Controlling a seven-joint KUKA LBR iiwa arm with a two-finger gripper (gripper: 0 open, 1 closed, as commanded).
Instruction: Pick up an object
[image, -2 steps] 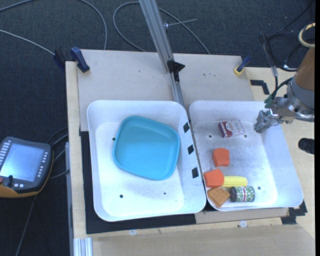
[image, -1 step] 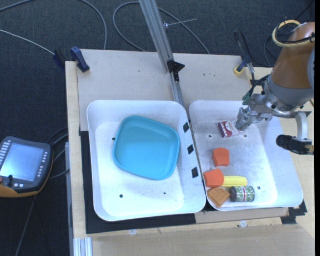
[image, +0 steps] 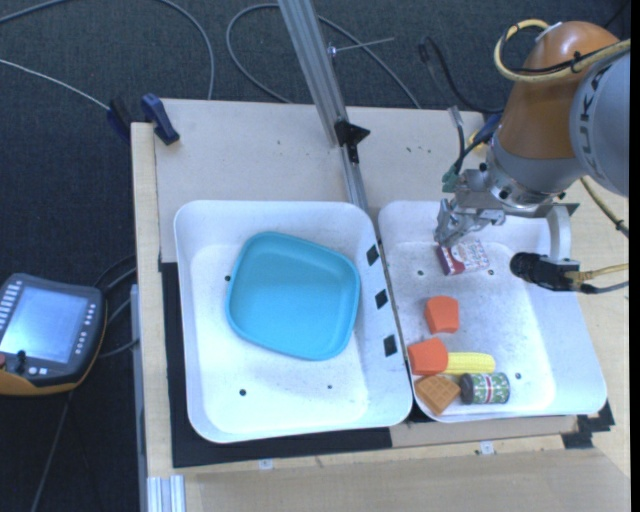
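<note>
My gripper (image: 453, 232) hangs over the back of the right bin (image: 545, 335), right above a small red and white packet (image: 466, 258). The packet's near end sits directly under the gripper tip; I cannot make out whether it is gripped or just lying there. Toward the front of the same bin are an orange block (image: 442, 314), a second orange-red block (image: 428, 355), a yellow corn cob (image: 470, 362), a tan waffle-like piece (image: 437, 392) and a small dark can (image: 485, 388) lying on its side.
The left bin (image: 200, 235) holds a turquoise square plate (image: 293, 294). A metal pole (image: 325, 70) slants up from between the bins. A handheld control pendant (image: 45, 330) rests off the bench at the left.
</note>
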